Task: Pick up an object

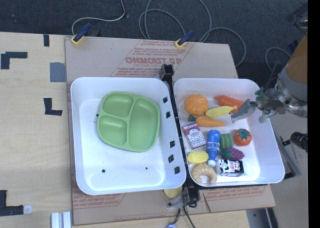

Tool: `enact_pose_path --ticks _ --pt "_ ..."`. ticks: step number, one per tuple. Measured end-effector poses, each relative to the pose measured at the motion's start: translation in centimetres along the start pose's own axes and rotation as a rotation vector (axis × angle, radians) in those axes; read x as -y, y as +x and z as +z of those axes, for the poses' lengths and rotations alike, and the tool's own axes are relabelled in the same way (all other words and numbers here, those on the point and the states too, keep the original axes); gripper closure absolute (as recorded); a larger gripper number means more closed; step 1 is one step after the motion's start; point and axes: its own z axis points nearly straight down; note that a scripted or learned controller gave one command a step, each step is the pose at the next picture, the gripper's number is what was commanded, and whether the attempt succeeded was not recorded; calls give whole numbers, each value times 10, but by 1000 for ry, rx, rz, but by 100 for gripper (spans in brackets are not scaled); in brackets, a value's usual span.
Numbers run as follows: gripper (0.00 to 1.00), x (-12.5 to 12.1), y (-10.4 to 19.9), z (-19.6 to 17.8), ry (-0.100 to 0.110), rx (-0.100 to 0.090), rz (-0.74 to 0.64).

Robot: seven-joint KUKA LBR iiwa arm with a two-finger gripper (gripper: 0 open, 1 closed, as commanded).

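Note:
The right bin (pixel 265 169) holds several toy foods: an orange pumpkin (pixel 196 104), a yellow banana (pixel 220 111), a red chili (pixel 229 100), a carrot (pixel 210 121), a pink box (pixel 193 135), a blue bottle (pixel 213 144), a red tomato (pixel 242 137), a lemon (pixel 198 157) and a croissant (pixel 204 173). My gripper (pixel 249 114) hovers over the bin's right side, just right of the banana and above the tomato. It is open, with nothing between its fingers.
The left bin (pixel 85 172) holds a green divided plate (pixel 129 121). A black divider (pixel 172 122) joins the two bins. A green pickle (pixel 226 141), purple grapes (pixel 232 153) and a black-and-white carton (pixel 230 167) lie near the bottle. Cables loop over the dark floor behind.

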Motion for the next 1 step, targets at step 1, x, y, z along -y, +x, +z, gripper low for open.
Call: enact_pose_path --ticks 1 --pt "0 -36 34 163 8 -4 -3"
